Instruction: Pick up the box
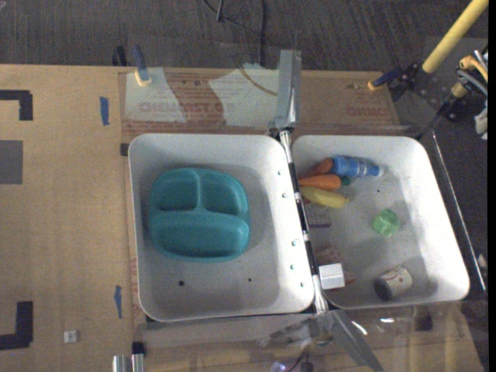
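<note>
Box (332, 276), small and pale, is sitting at 7 o'clock in the right bin (434, 208), just beside the wall shared with the left bin (139, 208). A tipped cup (393, 281) is lying at 3 o'clock from the box, apart from it. Green lump (385, 222) is sitting near the bin's center. Blue bottle (353, 167), orange carrot (322, 181) and yellow banana (325, 198) are clustering at 11 o'clock. Teal divided plate (198, 214) is filling the left bin's middle. Pincer state: cannot tell.
</note>
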